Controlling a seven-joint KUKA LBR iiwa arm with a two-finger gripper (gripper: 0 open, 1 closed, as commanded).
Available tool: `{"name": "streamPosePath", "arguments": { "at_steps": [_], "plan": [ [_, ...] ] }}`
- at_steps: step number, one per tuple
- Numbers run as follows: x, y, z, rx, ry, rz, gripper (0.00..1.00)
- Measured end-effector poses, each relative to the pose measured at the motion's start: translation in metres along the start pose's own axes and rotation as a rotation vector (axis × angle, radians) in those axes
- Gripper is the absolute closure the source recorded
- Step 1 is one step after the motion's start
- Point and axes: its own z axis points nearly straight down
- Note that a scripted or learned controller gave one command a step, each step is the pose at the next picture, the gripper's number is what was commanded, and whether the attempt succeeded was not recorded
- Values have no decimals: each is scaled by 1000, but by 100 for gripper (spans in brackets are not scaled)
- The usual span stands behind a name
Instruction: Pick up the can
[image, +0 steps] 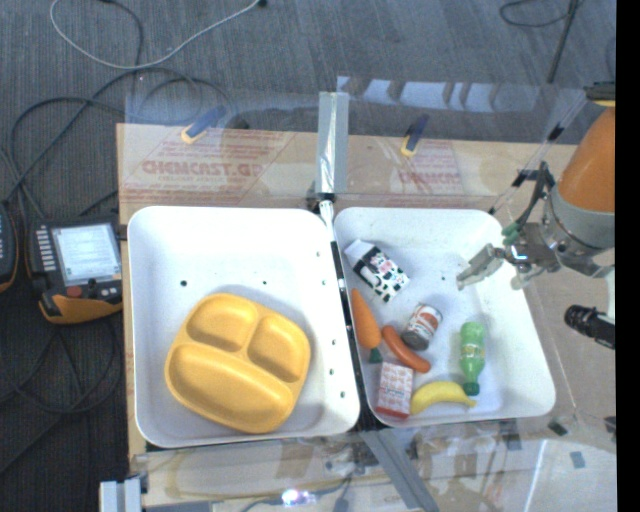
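Claw (492, 262) hovers with fingers spread and nothing between them, over the upper right of the right bin (530, 395). The can (423, 325) lies tilted mid-bin, touching the sausage (405, 350), near the carrot (365, 325) and green bottle (472, 352). Approach should probably centre over the can, fingers straddling its narrow width, clear of the sausage.

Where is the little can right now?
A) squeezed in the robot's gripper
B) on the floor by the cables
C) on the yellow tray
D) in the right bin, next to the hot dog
D: the can lies in the right bin, just above the hot dog, while the gripper hovers apart from it near the bin's upper right.
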Motion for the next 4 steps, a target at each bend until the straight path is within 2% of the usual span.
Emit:
{"name": "streamPosePath", "arguments": {
  "at_steps": [1,2,3,4],
  "plan": [
    [34,-4,125,-2,-1,188,0],
    [71,-49,127,-24,-6,328,0],
    [73,-49,118,-20,-1,328,100],
    [112,-68,36,2,-2,244,100]
  ]
}}
